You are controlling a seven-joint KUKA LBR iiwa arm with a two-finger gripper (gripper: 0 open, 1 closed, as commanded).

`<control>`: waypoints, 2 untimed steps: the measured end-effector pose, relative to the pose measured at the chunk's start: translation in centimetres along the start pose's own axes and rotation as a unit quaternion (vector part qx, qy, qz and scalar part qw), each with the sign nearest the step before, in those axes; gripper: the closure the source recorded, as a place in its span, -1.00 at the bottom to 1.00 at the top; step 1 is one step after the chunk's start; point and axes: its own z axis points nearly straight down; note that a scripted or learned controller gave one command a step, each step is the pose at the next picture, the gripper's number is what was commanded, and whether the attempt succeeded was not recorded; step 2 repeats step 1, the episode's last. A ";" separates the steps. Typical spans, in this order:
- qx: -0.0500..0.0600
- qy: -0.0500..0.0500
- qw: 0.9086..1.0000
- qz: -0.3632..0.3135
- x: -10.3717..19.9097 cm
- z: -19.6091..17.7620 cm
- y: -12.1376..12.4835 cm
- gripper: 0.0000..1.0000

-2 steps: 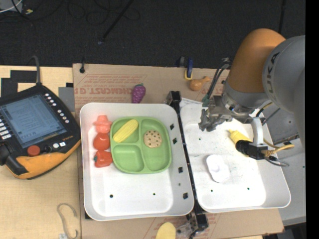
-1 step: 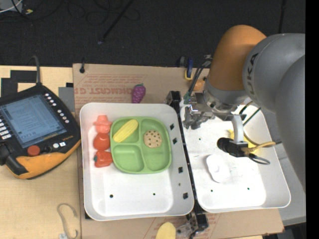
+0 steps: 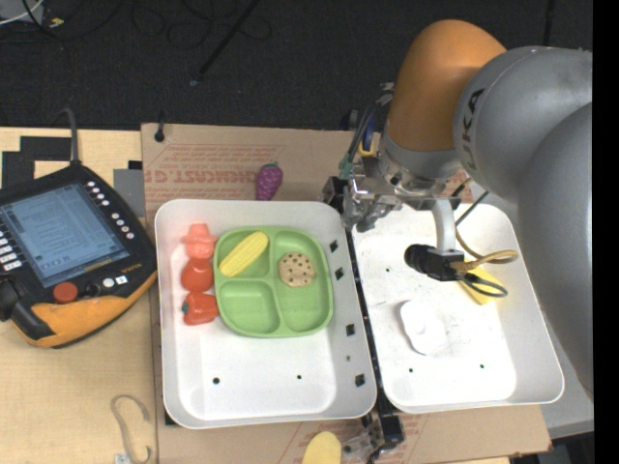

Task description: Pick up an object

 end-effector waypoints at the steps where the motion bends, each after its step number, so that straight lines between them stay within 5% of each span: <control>1: 0.002 -0.001 1.000 0.000 0.4 1.6 0.5 1.00; 2: 0.002 -0.001 1.000 0.000 0.4 1.6 0.5 1.00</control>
